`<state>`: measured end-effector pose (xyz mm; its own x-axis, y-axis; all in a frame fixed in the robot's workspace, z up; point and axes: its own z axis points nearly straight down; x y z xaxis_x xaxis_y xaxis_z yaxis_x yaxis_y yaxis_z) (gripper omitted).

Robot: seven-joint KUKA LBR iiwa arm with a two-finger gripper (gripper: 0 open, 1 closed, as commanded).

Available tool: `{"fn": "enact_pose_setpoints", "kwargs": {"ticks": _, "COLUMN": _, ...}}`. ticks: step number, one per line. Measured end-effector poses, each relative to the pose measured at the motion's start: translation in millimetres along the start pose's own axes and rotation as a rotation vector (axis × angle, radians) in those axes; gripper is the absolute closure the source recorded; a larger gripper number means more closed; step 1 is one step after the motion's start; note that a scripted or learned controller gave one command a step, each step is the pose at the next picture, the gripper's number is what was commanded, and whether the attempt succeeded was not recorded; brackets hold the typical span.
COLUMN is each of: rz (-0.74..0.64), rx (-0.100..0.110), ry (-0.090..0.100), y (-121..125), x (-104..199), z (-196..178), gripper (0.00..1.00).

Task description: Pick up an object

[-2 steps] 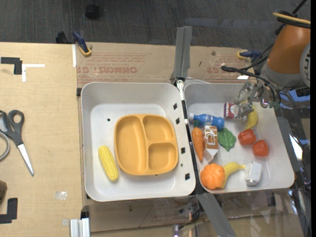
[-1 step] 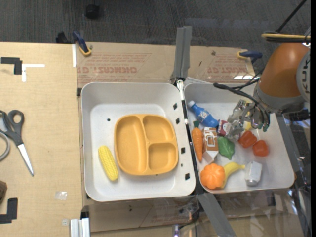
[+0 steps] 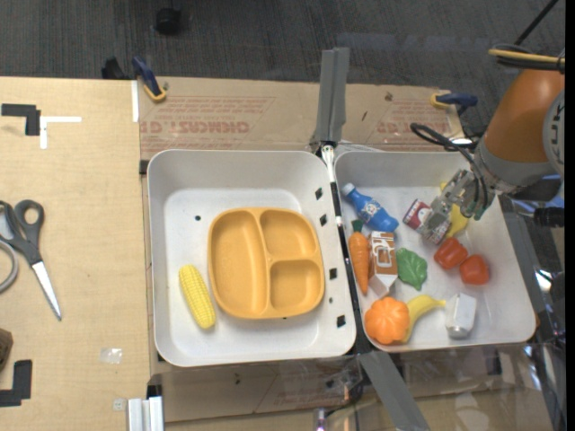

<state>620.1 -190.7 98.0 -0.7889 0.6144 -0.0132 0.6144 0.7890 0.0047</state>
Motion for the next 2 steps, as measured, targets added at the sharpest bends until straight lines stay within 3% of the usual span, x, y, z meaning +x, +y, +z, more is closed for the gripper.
{"fn": "enact_pose_setpoints", "kwargs": {"ticks": 1, "rz": 0.015, "rx": 0.004, "ry": 0.009, "y": 59.6, "x": 33.2, "z": -156.5, "gripper": 1.00}}
{"fn": "enact_pose_setpoints", "kwargs": {"ticks": 2, "rz": 0.171, "rx": 0.007, "ry": 0.012, "y": 105.1, "x": 68.5, "z": -159.4, "gripper": 1.00}}
